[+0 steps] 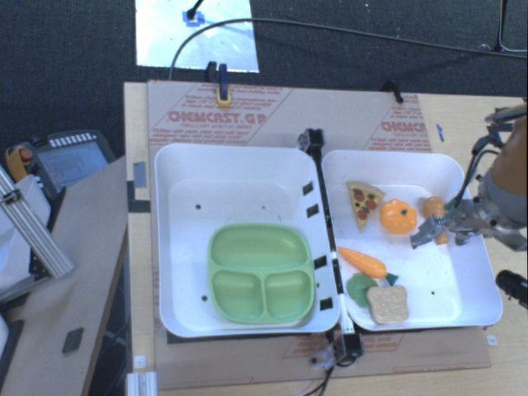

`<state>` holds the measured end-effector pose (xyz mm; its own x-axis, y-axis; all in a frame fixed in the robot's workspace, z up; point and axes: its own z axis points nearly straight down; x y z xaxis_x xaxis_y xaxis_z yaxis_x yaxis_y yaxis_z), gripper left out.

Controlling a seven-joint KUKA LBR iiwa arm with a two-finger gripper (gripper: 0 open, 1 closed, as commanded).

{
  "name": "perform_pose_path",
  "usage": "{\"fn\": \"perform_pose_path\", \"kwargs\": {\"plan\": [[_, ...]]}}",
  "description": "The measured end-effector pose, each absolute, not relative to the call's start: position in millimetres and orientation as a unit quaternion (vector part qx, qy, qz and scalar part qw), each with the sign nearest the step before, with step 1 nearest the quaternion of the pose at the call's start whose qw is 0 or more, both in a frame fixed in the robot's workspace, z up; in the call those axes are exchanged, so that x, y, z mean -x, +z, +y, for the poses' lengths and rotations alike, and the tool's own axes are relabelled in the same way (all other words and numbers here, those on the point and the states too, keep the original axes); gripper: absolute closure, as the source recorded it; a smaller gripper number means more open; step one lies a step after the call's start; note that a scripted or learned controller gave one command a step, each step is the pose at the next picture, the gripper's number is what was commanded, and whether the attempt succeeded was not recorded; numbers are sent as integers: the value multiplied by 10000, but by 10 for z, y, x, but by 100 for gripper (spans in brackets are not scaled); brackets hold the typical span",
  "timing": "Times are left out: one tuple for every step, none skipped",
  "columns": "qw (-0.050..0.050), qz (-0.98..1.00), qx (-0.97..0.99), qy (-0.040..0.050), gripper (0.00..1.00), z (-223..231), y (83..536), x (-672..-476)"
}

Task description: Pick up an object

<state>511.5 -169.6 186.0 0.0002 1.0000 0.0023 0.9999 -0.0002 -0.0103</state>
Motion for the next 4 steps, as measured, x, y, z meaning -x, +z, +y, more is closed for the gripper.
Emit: {"fn": "perform_pose_path", "kwargs": {"plan": [[-4, -7082, 7061, -3, 0, -1693, 1916, -5146], [7, -7076, 7066, 3, 0, -1663, 1491, -5178], [14, -7075, 7067, 5, 0, -1634, 868, -5199], [-2, -7072, 7070, -3, 0, -1635, 846, -5205]]}}
